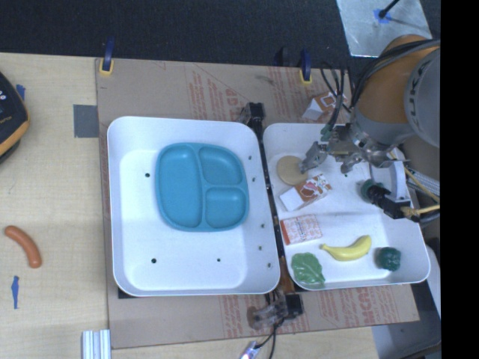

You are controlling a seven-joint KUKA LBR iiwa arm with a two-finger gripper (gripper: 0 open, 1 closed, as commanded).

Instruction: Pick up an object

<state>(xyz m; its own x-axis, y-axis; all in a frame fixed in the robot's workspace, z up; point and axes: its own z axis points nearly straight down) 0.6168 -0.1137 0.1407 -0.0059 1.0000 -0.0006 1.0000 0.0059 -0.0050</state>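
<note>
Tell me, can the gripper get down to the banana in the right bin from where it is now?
Probably yes. The banana lies flat on the right bin floor with bare white around it, apart from the green leafy piece and the dark green item. The gripper hovers over the same bin's far end.

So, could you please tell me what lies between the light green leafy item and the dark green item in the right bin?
In the camera view, the yellow banana lies between the light green item and the dark green item.
</note>
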